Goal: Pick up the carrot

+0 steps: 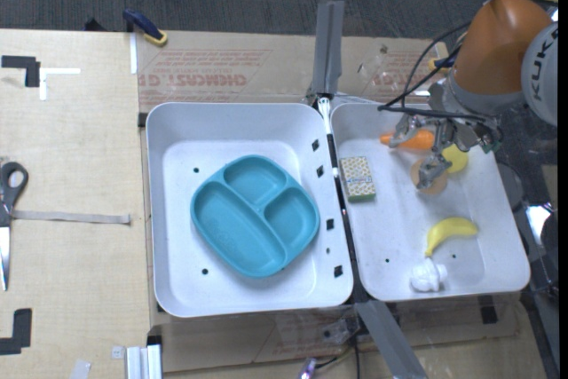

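Camera view shows me the gripper (432, 162) (open or closed, I cannot tell) above the carrot (415, 139), likely light, stiff, slick; I'd grasp mid-length.

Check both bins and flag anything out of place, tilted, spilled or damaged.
Nothing looks spilled or broken. The blue divided plate sits askew in the left bin, turned diagonally to its walls. In the right bin, the carrot lies partly hidden under the gripper; the banana, small box and white lump lie loose.
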Tool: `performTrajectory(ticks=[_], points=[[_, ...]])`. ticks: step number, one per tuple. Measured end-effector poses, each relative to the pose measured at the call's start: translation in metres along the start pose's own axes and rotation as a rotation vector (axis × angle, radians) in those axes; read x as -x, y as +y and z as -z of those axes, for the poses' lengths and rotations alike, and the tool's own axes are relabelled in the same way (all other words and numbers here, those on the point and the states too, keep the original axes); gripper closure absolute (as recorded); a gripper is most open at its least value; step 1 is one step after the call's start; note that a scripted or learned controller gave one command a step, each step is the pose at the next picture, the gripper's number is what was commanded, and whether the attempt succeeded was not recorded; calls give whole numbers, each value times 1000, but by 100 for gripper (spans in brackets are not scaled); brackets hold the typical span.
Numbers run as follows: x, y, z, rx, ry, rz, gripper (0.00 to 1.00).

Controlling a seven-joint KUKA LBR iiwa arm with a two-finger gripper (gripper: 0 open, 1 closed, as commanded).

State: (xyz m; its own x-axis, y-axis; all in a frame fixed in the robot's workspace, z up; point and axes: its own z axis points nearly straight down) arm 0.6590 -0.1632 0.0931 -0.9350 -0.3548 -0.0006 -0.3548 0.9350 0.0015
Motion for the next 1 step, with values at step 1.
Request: performTrajectory(ticks=[1], points=[[0, 0, 0, 0, 0, 0, 0]])
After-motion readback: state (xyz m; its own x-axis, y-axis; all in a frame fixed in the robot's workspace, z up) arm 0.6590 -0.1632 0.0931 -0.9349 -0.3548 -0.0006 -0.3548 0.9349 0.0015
